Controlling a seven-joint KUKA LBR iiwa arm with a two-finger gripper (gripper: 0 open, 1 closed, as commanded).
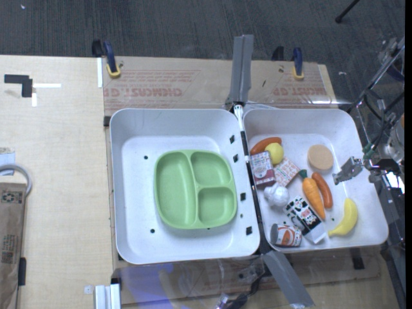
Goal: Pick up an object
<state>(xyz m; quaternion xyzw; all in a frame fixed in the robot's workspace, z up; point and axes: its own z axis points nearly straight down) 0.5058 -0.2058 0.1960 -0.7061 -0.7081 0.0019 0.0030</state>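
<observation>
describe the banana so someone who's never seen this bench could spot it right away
Of the two shallow white bins, take the right-hand white bin, the one crowded with toy food. Look to its near right corner, where the curved yellow toy banana lies just right of the orange toy carrot. It is the one long, bent yellow piece; the other yellow item, the small lemon, is round.

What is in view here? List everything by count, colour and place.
bins: 2, white, side by side on the bench
plate: 1, green, three compartments, left bin
banana: 1, yellow, right bin, lower right
carrot: 1, orange, right bin, middle
lemon: 1, yellow, right bin, upper left
cookie: 1, tan, round, right bin, top
small cartons: several, mixed colours, right bin
clamps: 2, blue and yellow, back edge
gripper: 1, grey, over the right bin's right edge
</observation>
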